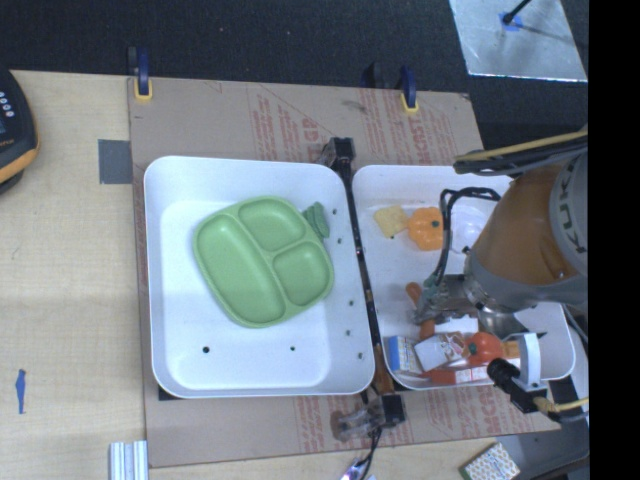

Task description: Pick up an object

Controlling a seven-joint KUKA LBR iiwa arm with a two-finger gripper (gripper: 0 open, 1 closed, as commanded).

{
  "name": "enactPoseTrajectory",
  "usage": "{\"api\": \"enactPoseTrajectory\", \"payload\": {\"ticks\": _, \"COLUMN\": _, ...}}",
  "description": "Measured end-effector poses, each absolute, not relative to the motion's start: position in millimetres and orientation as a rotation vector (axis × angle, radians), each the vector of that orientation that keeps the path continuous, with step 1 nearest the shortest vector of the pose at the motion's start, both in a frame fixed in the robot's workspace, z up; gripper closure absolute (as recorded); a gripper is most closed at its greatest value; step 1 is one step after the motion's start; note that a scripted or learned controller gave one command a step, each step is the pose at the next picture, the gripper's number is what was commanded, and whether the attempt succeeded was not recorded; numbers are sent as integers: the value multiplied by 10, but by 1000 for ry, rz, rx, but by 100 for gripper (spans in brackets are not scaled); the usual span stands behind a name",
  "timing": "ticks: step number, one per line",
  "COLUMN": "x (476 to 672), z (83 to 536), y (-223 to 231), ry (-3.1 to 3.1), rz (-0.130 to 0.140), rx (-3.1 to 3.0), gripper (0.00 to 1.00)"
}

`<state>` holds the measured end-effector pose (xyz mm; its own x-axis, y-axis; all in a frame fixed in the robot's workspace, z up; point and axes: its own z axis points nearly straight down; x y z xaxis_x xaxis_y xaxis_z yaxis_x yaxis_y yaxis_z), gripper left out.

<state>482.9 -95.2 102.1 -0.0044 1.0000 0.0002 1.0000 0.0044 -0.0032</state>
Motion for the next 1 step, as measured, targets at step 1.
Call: {"api": "enactPoseTrajectory", "payload": {"ticks": 1, "x": 5619, "z": 1978, "y": -593, "ry": -2239, "rz": -13, "rx": -2216, "gripper": 100}}
